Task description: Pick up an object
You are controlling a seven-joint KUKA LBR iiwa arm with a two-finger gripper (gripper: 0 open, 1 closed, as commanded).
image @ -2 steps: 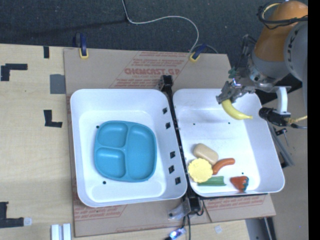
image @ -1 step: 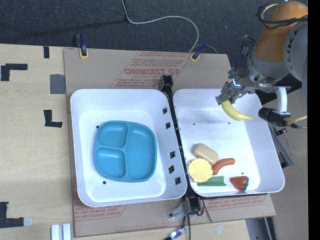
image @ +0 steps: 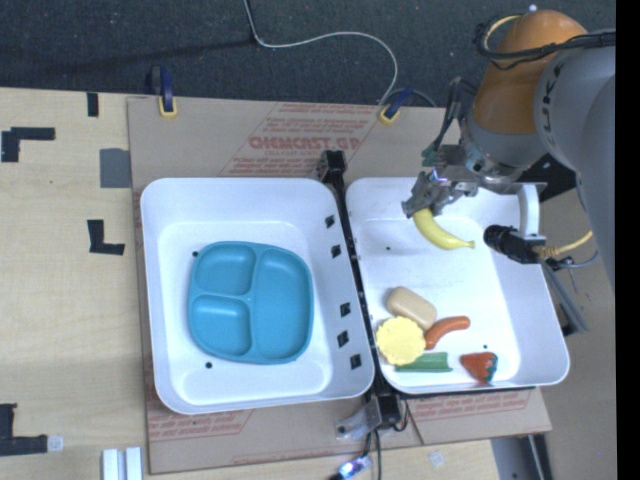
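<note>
Banana [image: 443, 231]: yellow toy, curved, lying toward the far side of the right bin [image: 520, 298], its upper end directly under the gripper [image: 428, 201]. Gripper: grey two-finger tool at the end of the arm [image: 560, 78], lowered over the banana's upper end; whether it is clenched, released or grasping the fruit cannot be told from this angle, as the tips blur into the banana. Arm: grey with an orange band [image: 520, 68] above the wrist, reaching in from the right over the right bin's far corner. Near side of the right bin, a cluster well apart from the banana: tan bread roll [image: 412, 305]; yellow round ruffled piece [image: 400, 340] just beside and nearer than the roll; orange-red sausage [image: 446, 329] to the right of both; flat green piece [image: 428, 362] along the near wall; small red item [image: 481, 366], kind unclear, at the near right corner. Left bin [image: 160, 268]: holds one blue divided plate [image: 250, 301] with three compartments, lying flat at its centre. Both bins sit side by side on a cardboard sheet [image: 290, 138] laid over the wooden bench [image: 60, 298].
</note>
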